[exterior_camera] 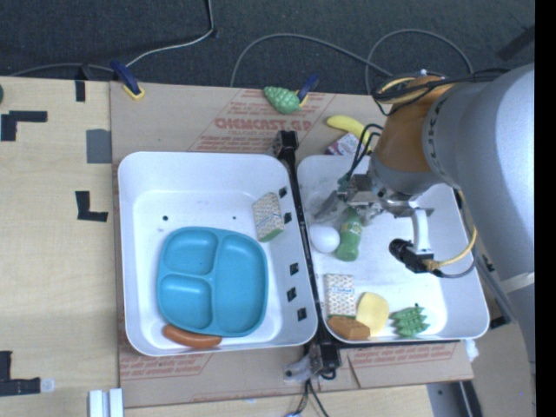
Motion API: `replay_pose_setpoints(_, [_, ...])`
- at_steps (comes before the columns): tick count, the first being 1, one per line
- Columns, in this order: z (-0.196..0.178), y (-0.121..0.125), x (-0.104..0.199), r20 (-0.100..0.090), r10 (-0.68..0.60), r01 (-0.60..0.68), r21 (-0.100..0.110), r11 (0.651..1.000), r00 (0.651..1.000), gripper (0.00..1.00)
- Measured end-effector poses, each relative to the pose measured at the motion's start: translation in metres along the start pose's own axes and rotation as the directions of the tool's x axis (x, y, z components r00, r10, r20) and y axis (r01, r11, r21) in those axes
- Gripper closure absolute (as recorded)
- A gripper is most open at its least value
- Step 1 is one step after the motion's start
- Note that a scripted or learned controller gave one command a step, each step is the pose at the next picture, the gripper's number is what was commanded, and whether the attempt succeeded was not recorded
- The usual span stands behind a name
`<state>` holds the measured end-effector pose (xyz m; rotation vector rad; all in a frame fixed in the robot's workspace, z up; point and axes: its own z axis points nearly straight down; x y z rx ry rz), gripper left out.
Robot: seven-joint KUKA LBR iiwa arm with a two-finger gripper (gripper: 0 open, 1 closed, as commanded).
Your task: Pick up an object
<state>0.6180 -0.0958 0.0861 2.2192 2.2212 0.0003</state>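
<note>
My gripper [351, 205] is low in the right bin [465, 298], near its upper left part. Just beneath it lie a small green bottle [349, 238] and a white ball [324, 238] side by side. The gripper's tip sits right over the bottle's top end, and I cannot tell whether it touches. Along that bin's front lie a wrapped cracker packet [339, 292], a yellow block [373, 309], a brown piece [350, 327] and a spiky green toy [409, 321].
The left bin [174, 160] holds a blue divided plate [211, 281], an orange sausage [191, 337] and a tan-green sponge [269, 215] against the dividing wall. Behind the bins, on the cardboard, lie a yellow banana [346, 124] and a green toy [282, 99]. The arm's bulk covers the right bin's right side.
</note>
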Motion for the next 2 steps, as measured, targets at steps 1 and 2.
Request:
replay_pose_setpoints(1, [-0.0006, -0.0255, -0.0034, 0.001, -0.001, 0.001, -0.004, 1.0, 1.0, 0.0])
replay_pose_setpoints(2, [-0.0101, -0.0254, -0.0038, 0.002, 0.0, 0.0, -0.004, 1.0, 1.0, 1.0])
